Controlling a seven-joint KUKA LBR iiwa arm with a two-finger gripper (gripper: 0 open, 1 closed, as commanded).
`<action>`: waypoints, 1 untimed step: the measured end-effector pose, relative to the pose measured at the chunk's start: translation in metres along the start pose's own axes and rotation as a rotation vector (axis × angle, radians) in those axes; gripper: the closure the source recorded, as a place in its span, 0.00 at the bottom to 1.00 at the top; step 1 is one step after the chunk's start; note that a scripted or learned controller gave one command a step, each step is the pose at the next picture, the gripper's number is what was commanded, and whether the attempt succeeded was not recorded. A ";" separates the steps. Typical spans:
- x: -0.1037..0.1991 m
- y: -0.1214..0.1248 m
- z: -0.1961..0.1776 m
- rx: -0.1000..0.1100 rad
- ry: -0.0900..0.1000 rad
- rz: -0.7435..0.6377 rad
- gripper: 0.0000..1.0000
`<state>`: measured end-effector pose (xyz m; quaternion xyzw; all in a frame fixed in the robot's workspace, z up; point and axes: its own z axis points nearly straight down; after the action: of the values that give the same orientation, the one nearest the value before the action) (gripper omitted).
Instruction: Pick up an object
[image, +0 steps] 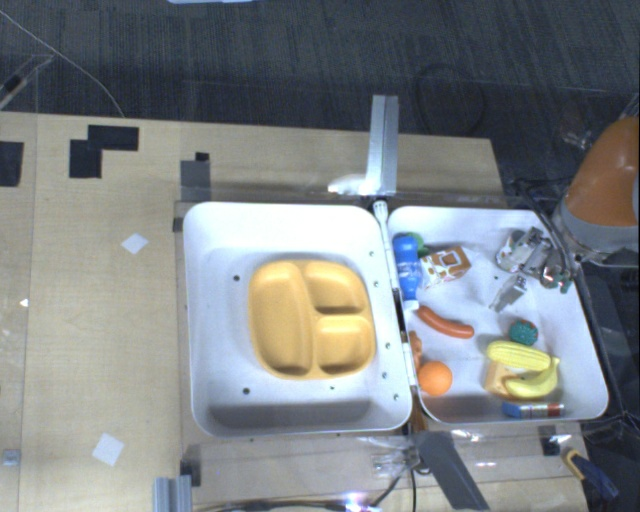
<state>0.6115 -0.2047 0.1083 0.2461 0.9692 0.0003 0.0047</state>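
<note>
My gripper (508, 270) hangs over the upper right part of the right bin (592, 345), open, with nothing between its fingers. Below and around it lie the objects: a brown-and-white snack packet (446, 264) to its left, a blue bottle (406, 265) along the bin's left wall, and a red sausage (445, 324). An orange ball (434, 377), a green ball (523, 331), a corn cob (518, 355), a banana (534, 382) and a marker (533, 408) sit lower down. The gripper touches none of them.
The left bin (215, 330) holds a yellow divided tray (308, 318). A metal post (384, 145) stands behind the seam between the bins. The grey arm with its orange band (608, 185) reaches in from the right, over the right bin's far corner.
</note>
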 end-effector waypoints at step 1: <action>-0.018 0.026 0.020 -0.002 -0.002 0.024 0.00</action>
<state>0.6399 -0.1901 0.0883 0.2578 0.9662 0.0009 0.0059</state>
